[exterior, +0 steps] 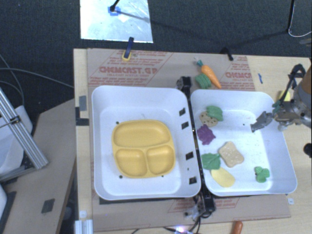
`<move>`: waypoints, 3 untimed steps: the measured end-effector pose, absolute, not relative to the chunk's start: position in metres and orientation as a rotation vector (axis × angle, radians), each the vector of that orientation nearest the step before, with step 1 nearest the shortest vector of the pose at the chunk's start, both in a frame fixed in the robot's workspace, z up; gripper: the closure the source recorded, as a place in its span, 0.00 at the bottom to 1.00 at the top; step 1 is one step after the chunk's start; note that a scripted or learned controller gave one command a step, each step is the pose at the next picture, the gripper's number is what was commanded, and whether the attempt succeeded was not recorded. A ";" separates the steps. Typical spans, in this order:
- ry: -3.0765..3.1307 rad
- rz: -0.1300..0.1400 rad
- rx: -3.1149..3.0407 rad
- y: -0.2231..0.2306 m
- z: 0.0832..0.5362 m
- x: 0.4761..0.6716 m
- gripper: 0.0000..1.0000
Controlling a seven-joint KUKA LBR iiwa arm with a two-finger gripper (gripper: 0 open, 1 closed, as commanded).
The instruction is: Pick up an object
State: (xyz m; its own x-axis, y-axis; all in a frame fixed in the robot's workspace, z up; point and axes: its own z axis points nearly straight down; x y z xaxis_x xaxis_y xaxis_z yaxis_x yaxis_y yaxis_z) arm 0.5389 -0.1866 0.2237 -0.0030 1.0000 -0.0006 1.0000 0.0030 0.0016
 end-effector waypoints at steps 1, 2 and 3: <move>2.216 0.018 2.199 -0.164 0.402 0.529 0.00; 2.214 0.016 2.201 -0.170 0.543 0.529 0.00; 2.226 0.006 2.204 -0.170 0.545 0.529 1.00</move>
State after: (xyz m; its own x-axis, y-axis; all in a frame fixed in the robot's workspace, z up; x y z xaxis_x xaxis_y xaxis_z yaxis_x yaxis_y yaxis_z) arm 0.5292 -0.1700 0.5454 -0.0098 0.9999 -0.0039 0.9999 0.0098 0.0089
